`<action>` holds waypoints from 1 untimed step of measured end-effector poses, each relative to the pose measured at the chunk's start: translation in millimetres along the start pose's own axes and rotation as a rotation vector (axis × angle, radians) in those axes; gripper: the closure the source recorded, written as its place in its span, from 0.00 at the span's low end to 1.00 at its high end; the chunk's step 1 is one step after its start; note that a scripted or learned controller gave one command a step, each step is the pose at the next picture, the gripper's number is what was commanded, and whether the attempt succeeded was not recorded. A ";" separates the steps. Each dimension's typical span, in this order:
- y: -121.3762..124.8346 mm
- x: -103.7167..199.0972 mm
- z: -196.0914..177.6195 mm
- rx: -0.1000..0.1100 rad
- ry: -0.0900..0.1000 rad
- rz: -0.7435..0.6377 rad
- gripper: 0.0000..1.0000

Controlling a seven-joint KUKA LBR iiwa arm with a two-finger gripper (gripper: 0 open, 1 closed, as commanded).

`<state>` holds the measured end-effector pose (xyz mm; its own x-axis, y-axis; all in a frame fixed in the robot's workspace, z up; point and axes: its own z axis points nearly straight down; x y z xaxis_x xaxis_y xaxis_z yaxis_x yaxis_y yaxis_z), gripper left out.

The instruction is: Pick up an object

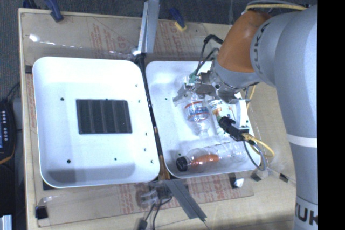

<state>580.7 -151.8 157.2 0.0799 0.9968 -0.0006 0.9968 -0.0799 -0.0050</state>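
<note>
Seemingly clear plastic bottle [197, 113], blue label, below pincer [195, 86]

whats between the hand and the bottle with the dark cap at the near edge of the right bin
In the camera view, a clear plastic bottle with a blue label lies between the hand and the dark-capped bottle, with a strip of bare white bin floor below it.

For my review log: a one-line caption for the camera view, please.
Arm's pincer low over a clear bottle in the right bin; another bottle lies near its front edge.
</note>
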 end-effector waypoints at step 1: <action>-2.5 -50.8 66.5 0.001 0.006 -0.022 0.00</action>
<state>573.9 -202.3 90.7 0.0579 0.9983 0.0051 0.9983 -0.0579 -0.0057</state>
